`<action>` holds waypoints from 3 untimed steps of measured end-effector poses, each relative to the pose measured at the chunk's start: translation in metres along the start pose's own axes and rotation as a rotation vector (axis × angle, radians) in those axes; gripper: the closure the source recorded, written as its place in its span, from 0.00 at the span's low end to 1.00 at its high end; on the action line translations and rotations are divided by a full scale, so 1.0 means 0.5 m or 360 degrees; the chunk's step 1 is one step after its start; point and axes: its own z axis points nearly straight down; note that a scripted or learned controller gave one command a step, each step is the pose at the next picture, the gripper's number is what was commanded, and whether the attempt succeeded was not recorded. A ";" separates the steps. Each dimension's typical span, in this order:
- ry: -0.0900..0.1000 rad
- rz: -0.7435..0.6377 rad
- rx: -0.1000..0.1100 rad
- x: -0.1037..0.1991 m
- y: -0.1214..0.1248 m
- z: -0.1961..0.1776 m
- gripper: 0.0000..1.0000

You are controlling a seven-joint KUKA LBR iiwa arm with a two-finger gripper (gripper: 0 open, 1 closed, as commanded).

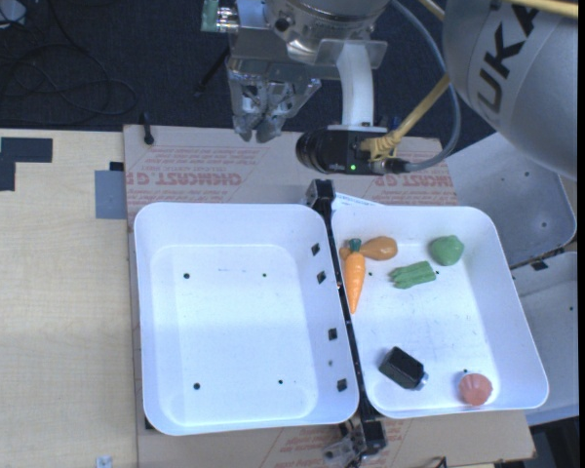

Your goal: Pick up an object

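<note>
We are looking down at a slant on two shallow white plastic bins sitting side by side on a brown cardboard sheet over a pale wooden bench.

The grey metal two-finger gripper is hanging high beyond the far edge of the left bin, over the cardboard. Its fingers are pointing down, drawn close together with nothing between them.

All the objects are lying in the right bin. Along that bin's left wall, an orange toy carrot with a green top is lying with its tip pointing near. Touching its far end is a rounded orange toy vegetable. To their right, a long ridged green piece is lying, and just beyond it, toward the far right corner, a rounded green lump. Near the front, a small black block is lying tilted, and a round pinkish-red ball is sitting in the near right corner.
</note>
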 end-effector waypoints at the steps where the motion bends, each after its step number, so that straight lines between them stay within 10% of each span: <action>1: -0.0001 0.0001 0.0004 -0.001 -0.007 0.001 1.00; 3: -0.0002 -0.0002 0.0006 -0.001 -0.035 0.001 1.00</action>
